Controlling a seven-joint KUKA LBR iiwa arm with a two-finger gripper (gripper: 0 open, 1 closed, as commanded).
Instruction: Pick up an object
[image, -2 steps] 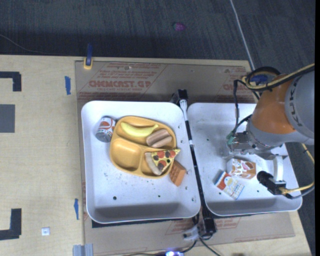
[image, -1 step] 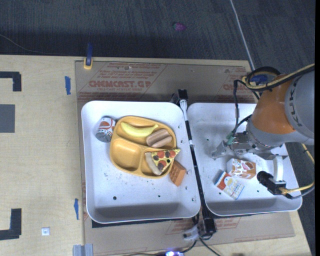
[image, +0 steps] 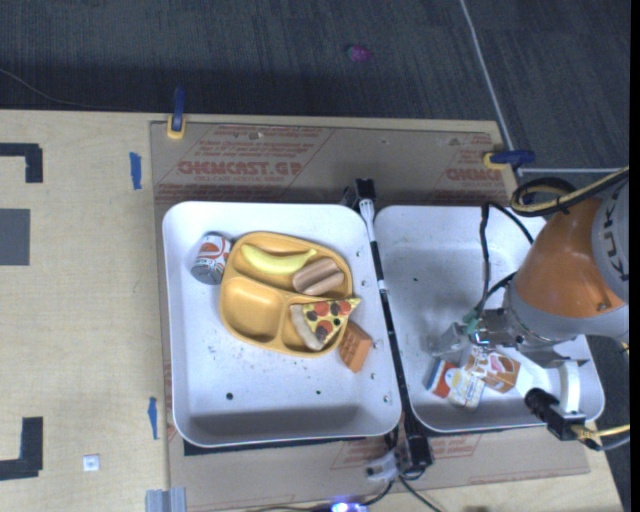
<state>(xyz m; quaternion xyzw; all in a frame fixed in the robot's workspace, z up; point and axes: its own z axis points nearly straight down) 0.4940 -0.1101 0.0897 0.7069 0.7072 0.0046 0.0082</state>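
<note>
My claw (image: 478, 332) is low in the right bin (image: 420, 250), right over the small carton (image: 470, 380) lying flat near that bin's front wall, and I cannot tell how it is set or whether it has hold of anything, because my wrist hides it. The carton sits just toward the front from my claw, touching or nearly so, its long axis slanting across the bin floor; it looks like a crumpled white and orange pack with a blue edge. Farther off, in the left bin (image: 200, 400), a yellow divided tray (image: 250, 300) holds a banana (image: 268, 260), sausage (image: 318, 274) and pizza slice (image: 322, 320), with a can (image: 210, 258) beside it.
</note>
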